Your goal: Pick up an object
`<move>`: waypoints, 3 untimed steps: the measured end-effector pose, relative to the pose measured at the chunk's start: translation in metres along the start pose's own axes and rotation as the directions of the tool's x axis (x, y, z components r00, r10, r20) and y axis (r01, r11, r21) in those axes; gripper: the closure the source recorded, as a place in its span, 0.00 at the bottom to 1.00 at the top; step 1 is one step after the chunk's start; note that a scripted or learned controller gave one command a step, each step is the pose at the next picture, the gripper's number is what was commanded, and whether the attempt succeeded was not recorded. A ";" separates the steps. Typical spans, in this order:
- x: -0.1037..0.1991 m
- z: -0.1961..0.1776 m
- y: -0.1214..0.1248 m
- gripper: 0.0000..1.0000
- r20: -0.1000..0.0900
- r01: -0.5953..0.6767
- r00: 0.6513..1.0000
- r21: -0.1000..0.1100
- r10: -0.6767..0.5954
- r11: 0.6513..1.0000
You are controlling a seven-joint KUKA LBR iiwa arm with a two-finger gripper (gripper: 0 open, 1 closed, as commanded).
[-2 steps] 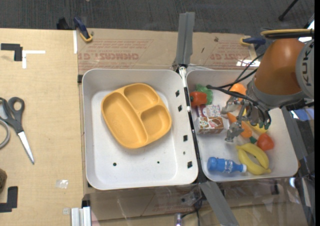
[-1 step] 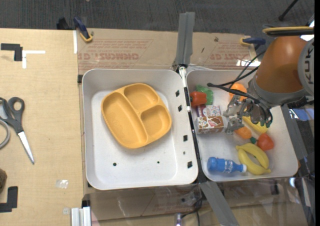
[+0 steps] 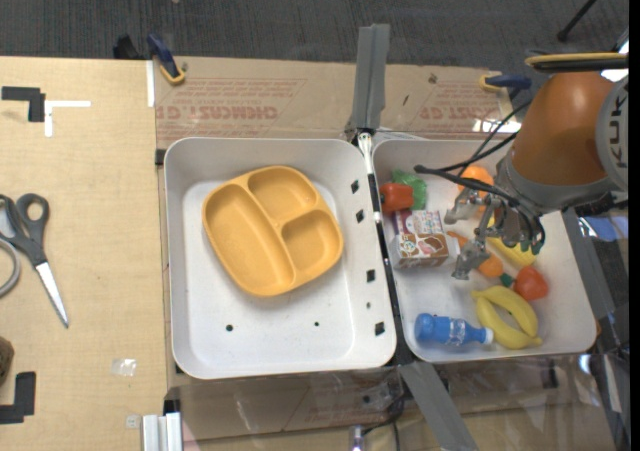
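The claw (image 3: 478, 242) hangs low over the right bin (image 3: 575, 339), its metal fingers pointing down and to the left; how wide they stand cannot be told from here. Just left of it lies a small carton (image 3: 420, 239), and far-left of that a red and green toy (image 3: 398, 193). Right of the claw sit a yellow piece (image 3: 521, 253) and a red-orange fruit (image 3: 531, 284). An orange (image 3: 477, 177) lies on the far side of it. Near of the claw lies a banana (image 3: 508, 314), with a blue bottle (image 3: 450, 331) at its left. The left bin (image 3: 190, 339) holds a yellow divided plate (image 3: 272, 229). Scissors (image 3: 36, 249) lie on the bench, well left.
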State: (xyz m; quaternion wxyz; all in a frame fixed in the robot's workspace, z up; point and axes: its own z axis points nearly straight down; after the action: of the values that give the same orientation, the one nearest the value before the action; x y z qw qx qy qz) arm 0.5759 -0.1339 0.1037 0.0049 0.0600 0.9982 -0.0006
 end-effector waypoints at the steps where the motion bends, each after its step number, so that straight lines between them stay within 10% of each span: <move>1: 0.053 0.011 -0.024 0.00 -0.007 0.004 1.000 0.000 -0.004 1.000; 2: 0.091 0.004 -0.002 0.00 0.021 -0.071 0.997 0.006 0.070 0.997; 3: 0.021 0.011 0.007 0.00 -0.007 -0.110 0.994 0.000 0.110 0.994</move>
State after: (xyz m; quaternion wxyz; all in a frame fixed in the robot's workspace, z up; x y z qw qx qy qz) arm 0.5561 -0.1247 0.0930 0.0013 0.1151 0.9934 0.0000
